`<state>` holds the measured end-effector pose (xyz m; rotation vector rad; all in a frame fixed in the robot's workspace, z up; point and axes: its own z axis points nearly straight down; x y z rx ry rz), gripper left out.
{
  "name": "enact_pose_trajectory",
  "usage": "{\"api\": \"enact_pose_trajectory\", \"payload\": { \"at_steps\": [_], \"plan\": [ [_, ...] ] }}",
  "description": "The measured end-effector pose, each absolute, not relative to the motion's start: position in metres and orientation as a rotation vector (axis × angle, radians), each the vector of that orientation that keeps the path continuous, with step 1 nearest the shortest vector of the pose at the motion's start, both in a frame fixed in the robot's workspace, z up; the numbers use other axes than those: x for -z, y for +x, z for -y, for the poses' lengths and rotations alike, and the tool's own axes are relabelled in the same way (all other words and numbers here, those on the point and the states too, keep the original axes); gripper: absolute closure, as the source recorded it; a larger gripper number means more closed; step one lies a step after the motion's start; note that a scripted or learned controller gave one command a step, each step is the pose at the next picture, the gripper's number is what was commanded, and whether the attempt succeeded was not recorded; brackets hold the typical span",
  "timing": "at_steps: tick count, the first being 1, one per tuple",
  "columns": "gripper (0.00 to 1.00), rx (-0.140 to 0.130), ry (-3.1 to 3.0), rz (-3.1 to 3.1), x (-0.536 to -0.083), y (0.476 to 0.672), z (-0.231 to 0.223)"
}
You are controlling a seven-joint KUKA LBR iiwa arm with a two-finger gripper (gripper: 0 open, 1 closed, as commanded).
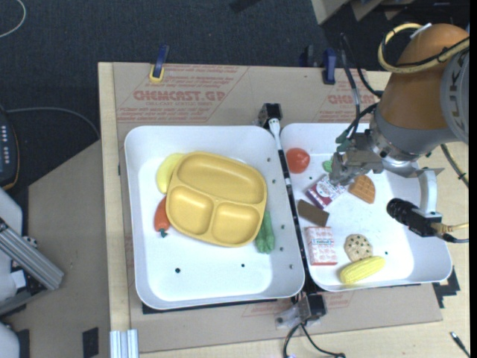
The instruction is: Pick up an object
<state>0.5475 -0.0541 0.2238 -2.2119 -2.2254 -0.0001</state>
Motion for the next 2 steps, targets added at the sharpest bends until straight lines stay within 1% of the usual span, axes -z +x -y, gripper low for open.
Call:
{"api": "enact_pose_trajectory", "payload": {
  "at_steps": [1,2],
  "plan": [
    [1.0,0.0,-2.212,2.225,-0.214,0.543,0.003],
    [1.0,0.001,-2.217,2.225,-0.216,0.545,-0.023]
  ]
}}
